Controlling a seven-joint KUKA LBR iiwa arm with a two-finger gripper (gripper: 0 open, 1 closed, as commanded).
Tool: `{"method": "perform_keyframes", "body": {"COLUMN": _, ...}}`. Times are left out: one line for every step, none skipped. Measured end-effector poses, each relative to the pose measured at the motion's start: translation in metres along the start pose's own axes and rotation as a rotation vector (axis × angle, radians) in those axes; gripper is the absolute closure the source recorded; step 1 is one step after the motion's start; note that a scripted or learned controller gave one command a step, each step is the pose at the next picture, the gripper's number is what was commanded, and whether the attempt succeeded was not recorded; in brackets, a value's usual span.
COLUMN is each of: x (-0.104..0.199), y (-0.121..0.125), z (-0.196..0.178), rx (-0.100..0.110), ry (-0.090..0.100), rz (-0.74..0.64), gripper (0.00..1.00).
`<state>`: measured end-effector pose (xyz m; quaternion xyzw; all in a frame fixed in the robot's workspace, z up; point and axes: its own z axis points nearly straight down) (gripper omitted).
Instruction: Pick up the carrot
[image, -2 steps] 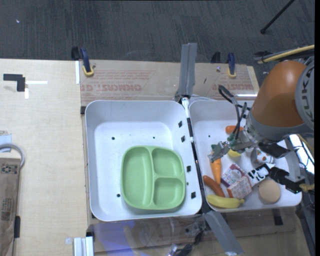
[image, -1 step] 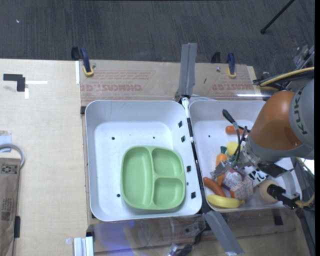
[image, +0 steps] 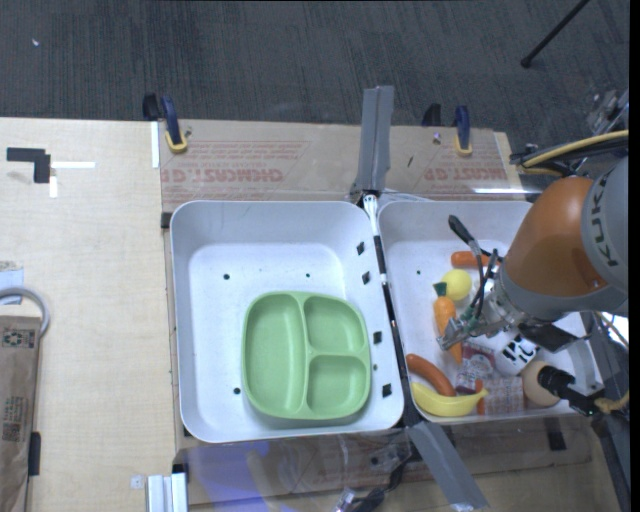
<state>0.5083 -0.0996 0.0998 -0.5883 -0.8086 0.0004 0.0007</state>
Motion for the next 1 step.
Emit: {"method": "perform_keyframes", "body": {"x": 0.0341, "y": -0.0205, "z": -0.0914, "rx": -0.002, "ry": -0.002, "rz": -0.261, "gripper": 1.00}}
